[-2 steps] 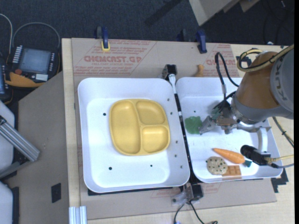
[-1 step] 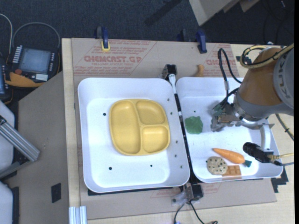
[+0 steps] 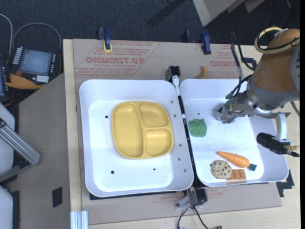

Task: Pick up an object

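In the right bin (image 3: 267, 142) lie a green leafy lump (image 3: 197, 127) near the left wall, an orange carrot (image 3: 233, 159) toward the front, a round speckled cookie (image 3: 220, 169) and a brown cracker (image 3: 237, 174) beside it. My gripper (image 3: 229, 114) hangs low over the middle of the right bin, to the right of the green lump and apart from it. Nothing shows in its grasp. The carrot, cookie and cracker lie well in front of the gripper.
The left bin (image 3: 95, 128) holds a yellow divided plate (image 3: 141, 129). The grey arm with its orange band (image 3: 276, 42) comes in over the right bin's far right corner. A black part (image 3: 269, 142) juts in at the bin's right wall.
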Motion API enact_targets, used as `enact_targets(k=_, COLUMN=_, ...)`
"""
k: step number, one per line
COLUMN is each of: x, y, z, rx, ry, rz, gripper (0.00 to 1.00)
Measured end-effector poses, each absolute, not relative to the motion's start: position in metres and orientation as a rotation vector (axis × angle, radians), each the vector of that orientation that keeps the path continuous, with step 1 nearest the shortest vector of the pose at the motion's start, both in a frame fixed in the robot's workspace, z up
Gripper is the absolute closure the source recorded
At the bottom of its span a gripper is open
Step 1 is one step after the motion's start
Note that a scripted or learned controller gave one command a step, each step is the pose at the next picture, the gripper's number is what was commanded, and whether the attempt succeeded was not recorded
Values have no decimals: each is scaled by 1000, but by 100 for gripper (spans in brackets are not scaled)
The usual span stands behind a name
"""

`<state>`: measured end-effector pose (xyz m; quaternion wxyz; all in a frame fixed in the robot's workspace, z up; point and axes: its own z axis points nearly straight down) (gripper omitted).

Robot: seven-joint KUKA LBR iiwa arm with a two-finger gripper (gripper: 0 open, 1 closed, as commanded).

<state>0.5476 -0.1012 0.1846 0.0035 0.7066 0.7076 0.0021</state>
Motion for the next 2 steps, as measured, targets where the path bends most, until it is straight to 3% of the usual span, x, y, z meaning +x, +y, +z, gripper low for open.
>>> enact_targets(k=1, x=549, y=-101, z=238, rx=2215, ry=2218, rz=6, gripper=100)
enact_targets(k=2, x=544, y=-47, z=245, rx=2215, ry=2229, rz=3, gripper=100)
